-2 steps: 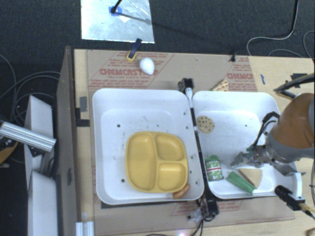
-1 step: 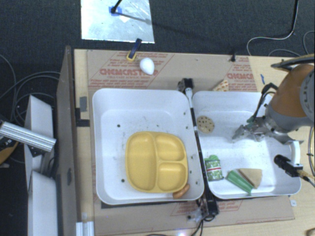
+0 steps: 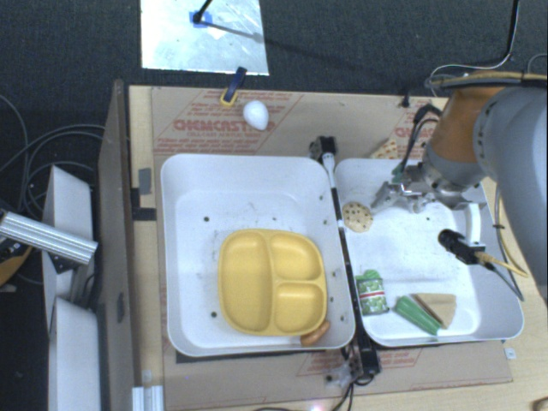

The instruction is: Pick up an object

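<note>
Yellow tray (image 3: 272,282) glossy plastic; left bin (image 3: 197,195), right bin (image 3: 411,247) smooth white plastic; cardboard (image 3: 282,110) matt; cookie (image 3: 357,217) rough.

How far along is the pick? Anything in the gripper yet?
Done: the gripper is down in the right bin, close to the cookie. In hand: nothing is visibly held. Left: the grasp and the lift. The cookie, can, green stick and tan wedge all lie on the bin floor, and the yellow plate lies in the left bin.
</note>
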### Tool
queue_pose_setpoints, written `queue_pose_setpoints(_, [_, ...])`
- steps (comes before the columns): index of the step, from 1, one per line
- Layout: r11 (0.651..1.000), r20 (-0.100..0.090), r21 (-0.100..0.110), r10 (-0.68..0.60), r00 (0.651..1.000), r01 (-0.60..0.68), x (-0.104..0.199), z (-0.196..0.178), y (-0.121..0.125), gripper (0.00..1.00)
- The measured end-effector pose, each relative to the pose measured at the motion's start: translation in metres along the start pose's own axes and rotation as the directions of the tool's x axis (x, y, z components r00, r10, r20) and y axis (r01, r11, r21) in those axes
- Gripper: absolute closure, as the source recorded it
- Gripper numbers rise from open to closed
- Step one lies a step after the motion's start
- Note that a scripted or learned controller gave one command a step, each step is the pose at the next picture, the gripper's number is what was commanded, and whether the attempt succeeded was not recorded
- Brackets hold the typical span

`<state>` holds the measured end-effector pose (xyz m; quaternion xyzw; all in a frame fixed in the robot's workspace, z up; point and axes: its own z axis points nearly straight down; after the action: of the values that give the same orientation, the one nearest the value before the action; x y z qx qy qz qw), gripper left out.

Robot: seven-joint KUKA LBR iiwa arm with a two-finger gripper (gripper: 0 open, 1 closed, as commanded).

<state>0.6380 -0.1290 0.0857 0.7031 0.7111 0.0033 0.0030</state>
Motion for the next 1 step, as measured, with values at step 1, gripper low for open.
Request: queue_pose_setpoints(1, [1.0, 0.0, 0.002, 0.004, 1.0, -0.004, 0.0329, 0.0003, 0.0336, 0.0])
